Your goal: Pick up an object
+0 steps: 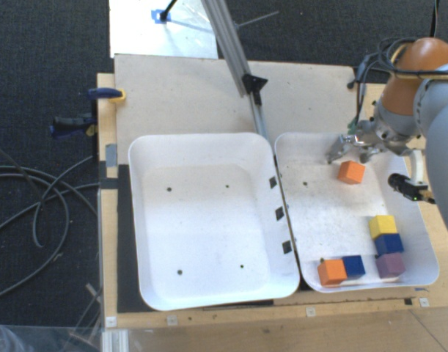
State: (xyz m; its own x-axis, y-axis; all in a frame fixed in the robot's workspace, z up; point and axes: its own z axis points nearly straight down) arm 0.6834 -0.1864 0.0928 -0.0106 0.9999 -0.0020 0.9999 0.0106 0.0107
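Dark carpet and loose cables surround the bench point(172, 94), which carries two shallow white bins side by side. Up in the right bin point(311, 218), the gripper point(350, 150) hangs low near the far wall, and its jaws look spread, nothing between them. An orange cube point(350, 172) lies on the bin floor just below and beside them, apart from the fingertips as far as the slant allows judging. To grasp it well, the jaws would need to centre over the cube, square to its faces, then descend fully before closing. Near the front wall sit a yellow cube point(383, 225), a blue cube point(388, 243), a purple cube point(390, 265), another blue cube point(353, 267) and a second orange cube point(331, 272)
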